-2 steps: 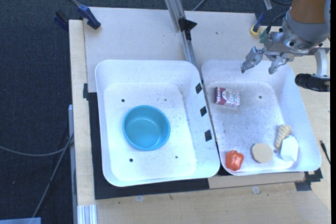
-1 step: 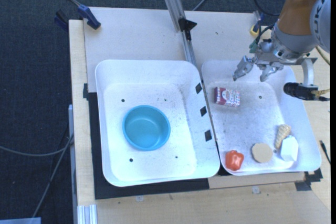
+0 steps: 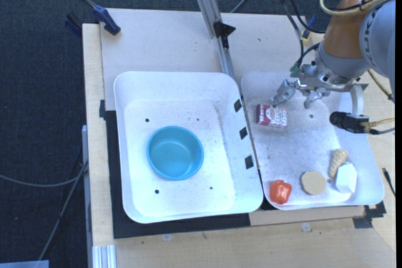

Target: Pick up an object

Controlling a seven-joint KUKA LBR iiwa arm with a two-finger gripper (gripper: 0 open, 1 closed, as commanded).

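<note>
My gripper point(image 3: 296, 97) hangs over the far part of the right bin point(image 3: 314, 135), its two fingers spread apart and open with nothing between them. A small red and white carton point(image 3: 271, 116) lies on the bin floor just below and left of the left finger point(image 3: 281, 96), apart from it. Along the bin's near edge lie a red pepper point(image 3: 281, 191), a round tan biscuit point(image 3: 313, 182), a ridged tan cone point(image 3: 338, 162) and a white piece point(image 3: 346, 178). A blue bowl point(image 3: 176, 152) sits in the left bin point(image 3: 132, 135).
A metal pole point(image 3: 210, 9) slants down from the top to the ridge between the bins. Cables and a black connector point(image 3: 349, 122) hang by the arm at the right bin's far right side. A blue clamp point(image 3: 105, 19) grips the bench's far left corner.
</note>
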